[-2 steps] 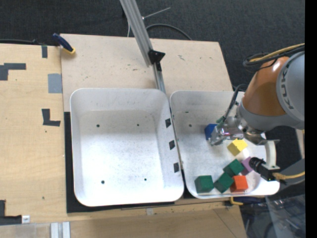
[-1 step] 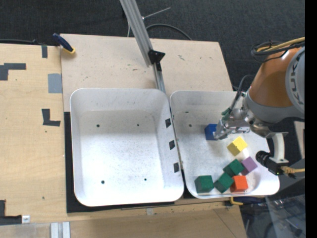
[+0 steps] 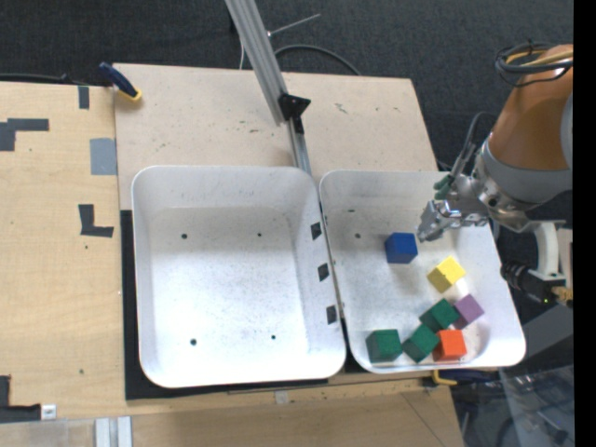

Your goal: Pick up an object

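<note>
The right bin (image 3: 372, 194) holds several small blocks. A blue cube (image 3: 401, 248) lies near its middle. A yellow block (image 3: 447, 273) sits to its lower right, with a purple block (image 3: 468, 307) below that. Green blocks (image 3: 383, 345) (image 3: 421, 342) (image 3: 440, 315) and an orange block (image 3: 452, 344) crowd the bin's front right corner. My gripper (image 3: 434, 223) hangs over the bin's right part, just right of and above the blue cube, apart from it. No block shows between its fingers.
The left bin (image 3: 223, 277) stands beside the right one, with a ridge between them. A slanted metal pole (image 3: 261, 49) crosses the back of the bench. A blue and yellow tool (image 3: 121, 80) lies at the back left. Cables hang at the far right.
</note>
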Controlling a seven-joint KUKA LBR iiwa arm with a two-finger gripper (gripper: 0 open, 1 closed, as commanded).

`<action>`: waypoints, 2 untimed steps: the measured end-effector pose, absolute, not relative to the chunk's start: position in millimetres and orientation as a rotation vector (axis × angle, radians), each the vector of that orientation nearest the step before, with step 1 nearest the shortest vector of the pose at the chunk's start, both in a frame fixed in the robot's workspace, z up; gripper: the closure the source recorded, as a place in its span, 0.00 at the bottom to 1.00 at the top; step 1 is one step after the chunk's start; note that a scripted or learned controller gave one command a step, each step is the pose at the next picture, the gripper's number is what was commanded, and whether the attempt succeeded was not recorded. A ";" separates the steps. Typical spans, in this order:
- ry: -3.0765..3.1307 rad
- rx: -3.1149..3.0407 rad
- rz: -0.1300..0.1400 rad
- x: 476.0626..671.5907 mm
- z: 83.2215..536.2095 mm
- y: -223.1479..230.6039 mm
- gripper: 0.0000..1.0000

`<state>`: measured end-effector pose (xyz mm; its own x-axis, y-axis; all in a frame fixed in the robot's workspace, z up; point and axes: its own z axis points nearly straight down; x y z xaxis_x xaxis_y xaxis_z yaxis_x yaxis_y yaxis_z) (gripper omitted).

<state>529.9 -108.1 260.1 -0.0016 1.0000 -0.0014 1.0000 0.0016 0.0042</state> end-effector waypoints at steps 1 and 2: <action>2.229 2.217 -0.002 546.5 243.0 -58.4 1.00; 2.232 2.214 0.000 558.2 237.4 4.8 1.00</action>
<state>558.2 4.8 237.4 -0.0078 1.0000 0.0015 1.0000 0.0078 -0.0019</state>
